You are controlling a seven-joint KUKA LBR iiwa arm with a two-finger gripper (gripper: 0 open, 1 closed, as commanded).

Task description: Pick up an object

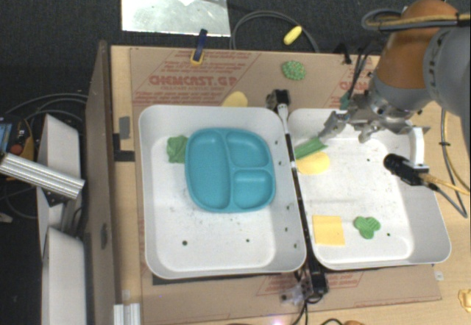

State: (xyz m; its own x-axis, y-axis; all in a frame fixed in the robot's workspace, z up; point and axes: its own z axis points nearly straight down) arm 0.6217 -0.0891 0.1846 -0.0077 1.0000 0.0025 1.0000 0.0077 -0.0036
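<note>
Two shallow white plastic bins with rounded corners sit side by side on a bench (191, 81) covered in brown printed cardboard.

The left bin (158, 191) holds two things. One is a smooth, glossy turquoise plate (228, 169), a rounded rectangle divided into three compartments. The other is a small flat green leaf (176, 148), which sits against the plate's left edge.

The right bin (383, 198) holds four small things, two green and two yellow. A narrow green strip (310, 147) lies slanted near the bin's upper left wall. Just below it, close enough that they may touch, is a smooth yellow oval (313, 163). Toward the near edge lies a flat yellow square (328, 229). Near it, but apart from it, is a bumpy green floret (366, 226).

Two more pieces rest on the cardboard behind the bins: a pale yellow disc (235, 101) and a round, knobbly green ball (294, 70).

The grey arm (434, 59), with its orange band, reaches in from the right over the far end of the right bin. Its metal gripper (347, 131) hangs just above and to the right of the green strip. It is not possible to tell whether the gripper is open or closed, or whether it touches the strip.
</note>
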